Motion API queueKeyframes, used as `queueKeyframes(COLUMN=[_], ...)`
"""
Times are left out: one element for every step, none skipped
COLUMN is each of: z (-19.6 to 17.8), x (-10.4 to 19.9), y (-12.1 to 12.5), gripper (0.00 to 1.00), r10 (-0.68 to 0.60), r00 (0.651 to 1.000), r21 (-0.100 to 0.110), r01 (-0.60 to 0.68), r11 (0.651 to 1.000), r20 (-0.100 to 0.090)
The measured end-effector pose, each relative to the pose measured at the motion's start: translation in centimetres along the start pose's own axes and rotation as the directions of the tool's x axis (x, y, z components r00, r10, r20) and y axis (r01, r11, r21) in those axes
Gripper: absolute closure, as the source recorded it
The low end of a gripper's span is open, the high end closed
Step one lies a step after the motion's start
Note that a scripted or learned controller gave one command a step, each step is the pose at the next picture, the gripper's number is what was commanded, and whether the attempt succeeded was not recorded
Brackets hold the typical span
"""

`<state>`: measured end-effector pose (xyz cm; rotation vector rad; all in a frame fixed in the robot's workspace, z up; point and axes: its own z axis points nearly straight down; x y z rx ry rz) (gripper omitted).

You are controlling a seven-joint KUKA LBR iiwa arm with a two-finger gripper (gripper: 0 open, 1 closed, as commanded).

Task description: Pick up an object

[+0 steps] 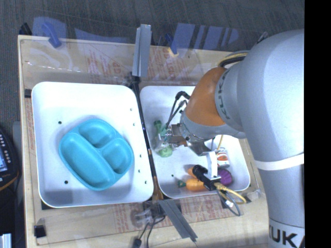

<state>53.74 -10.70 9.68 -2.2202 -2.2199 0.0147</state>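
1. A wooden worktop (77, 66), seen from above at a slant, carries two shallow white bins side by side: the left bin (46, 102) and the right bin (155, 99)
2. The left bin holds a blue divided plate (95, 151), which lies flat near the bin's middle with three compartments facing up
3. A grey arm (269, 97) with an orange band above the wrist reaches in from the worktop's right edge and hangs over the right bin
4. The tool (166, 135) sits low over the left half of the right bin, near the wall beside the left bin; I cannot tell whether it is open, closed or gripping anything
5. A small green object (165, 150) lies on the right bin's floor just beside the tool, on the side toward the worktop's front edge; I cannot tell whether the two touch
6. A smaller green piece (158, 124) lies just beside the tool on its other side, close to the bin's left wall
7. Toward the right bin's front right corner, apart from the tool, lie an orange carrot-shaped object (190, 186), a purple object (226, 177) and a red and white object (222, 158)
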Motion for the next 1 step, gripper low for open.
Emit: queueKeyframes(z=[-9.26], x=[4.08], y=[2.15], gripper=[1.00], r10=[-0.010], r00=[1.000], r21=[-0.002], r01=[0.010], r11=[1.000], r20=[-0.006])
